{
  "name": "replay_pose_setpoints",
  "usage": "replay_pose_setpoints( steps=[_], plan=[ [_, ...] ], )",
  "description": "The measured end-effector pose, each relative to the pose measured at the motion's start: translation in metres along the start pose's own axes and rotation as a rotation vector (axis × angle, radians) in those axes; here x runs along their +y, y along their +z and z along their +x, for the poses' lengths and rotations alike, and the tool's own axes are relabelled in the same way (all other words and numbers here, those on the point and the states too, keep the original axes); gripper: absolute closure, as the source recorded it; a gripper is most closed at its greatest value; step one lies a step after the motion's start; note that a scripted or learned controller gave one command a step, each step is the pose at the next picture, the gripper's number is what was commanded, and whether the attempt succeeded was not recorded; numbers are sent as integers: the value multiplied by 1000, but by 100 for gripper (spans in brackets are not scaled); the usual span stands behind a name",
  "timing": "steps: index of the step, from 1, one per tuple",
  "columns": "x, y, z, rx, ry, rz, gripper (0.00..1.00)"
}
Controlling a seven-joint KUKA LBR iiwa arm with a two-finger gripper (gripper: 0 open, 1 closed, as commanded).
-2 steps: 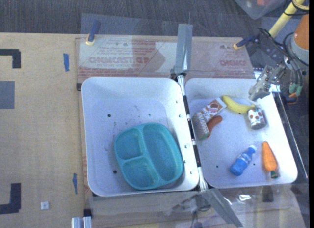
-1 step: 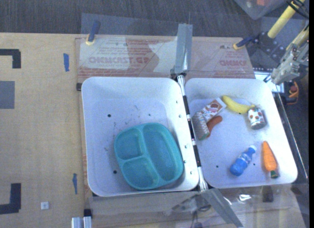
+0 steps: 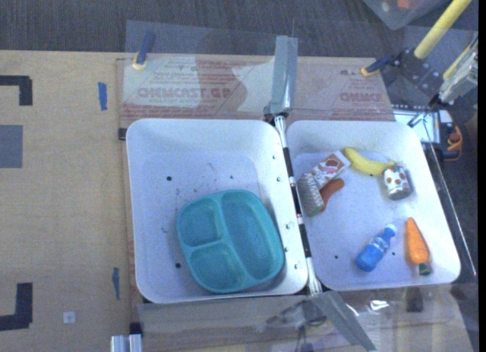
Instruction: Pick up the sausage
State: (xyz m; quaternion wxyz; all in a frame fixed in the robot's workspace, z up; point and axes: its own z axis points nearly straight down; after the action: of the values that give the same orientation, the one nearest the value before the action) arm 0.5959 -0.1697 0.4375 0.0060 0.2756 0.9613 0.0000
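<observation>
On the worktop (image 3: pixel 61 214), two shallow white bins side by side, divider rail between them.

Left bin (image 3: pixel 152 153): one teal three-compartment tray (image 3: pixel 229 240), lying flat toward the near edge, its corner close to the divider.

Right bin (image 3: pixel 437 214), six items:
- Sausage (image 3: pixel 332 188): small, reddish-brown, lying flat in the far-left part of the bin, slanted. Its lower end touches or sits just beside a grey striped packet (image 3: pixel 309 193), which lies against the bin's left wall.
- Snack wrapper (image 3: pixel 329 167): white with red print, just beyond the sausage, toward the far wall.
- Banana (image 3: pixel 367 162): yellow, curved, to the right of the wrapper, near the far wall.
- Small white container with red markings (image 3: pixel 396 182): touching the banana's right end, on its side or tilted; which cannot be told.
- Blue bottle (image 3: pixel 377 249): white cap, lying slanted in the near part of the bin, well apart from the sausage.
- Carrot (image 3: pixel 416 243): orange, green stem end pointing near, just right of the bottle.

Hand: whether it is open or closed cannot be told, nor how it stands relative to the sausage. Nothing rests on or grips the sausage.
</observation>
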Motion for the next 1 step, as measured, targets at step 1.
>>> replay_pose_setpoints(
  steps=[1],
  plan=[
    [-23, 1, -63, 0, 170, 1, 100]
  ],
)
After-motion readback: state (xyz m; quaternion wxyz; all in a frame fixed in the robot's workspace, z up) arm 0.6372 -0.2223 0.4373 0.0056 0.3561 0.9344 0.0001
